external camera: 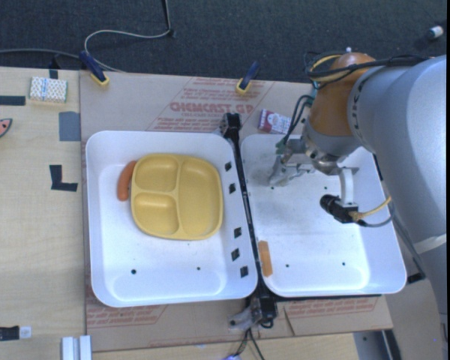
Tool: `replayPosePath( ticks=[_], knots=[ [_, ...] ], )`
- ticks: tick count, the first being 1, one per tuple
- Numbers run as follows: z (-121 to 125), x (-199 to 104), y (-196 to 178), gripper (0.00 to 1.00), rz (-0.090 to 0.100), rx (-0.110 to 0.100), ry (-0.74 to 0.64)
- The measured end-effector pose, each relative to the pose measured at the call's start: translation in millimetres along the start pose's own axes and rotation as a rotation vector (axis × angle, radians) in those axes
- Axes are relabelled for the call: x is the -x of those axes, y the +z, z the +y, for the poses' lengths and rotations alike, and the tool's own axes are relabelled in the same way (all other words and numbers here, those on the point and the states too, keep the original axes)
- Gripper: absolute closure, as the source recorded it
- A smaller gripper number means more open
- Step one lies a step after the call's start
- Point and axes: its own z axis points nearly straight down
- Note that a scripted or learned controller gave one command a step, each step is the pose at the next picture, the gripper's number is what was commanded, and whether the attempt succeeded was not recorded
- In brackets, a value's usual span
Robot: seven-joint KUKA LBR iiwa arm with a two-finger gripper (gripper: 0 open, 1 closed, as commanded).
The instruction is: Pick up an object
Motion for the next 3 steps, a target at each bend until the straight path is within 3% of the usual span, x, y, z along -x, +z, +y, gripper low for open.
replayPosePath(
  ticks=[1,2,3],
  knots=[
    [-64.7,-54.6,-89.3,1.00,0.003,-0.003,-0.002],
    [-65.1,-54.2,-88.8,0.00,0.003,-0.004,-0.001],
    [-21.1,-66.6,-88.6,0.00,0.003,-0.004,-0.001]
  ],
)
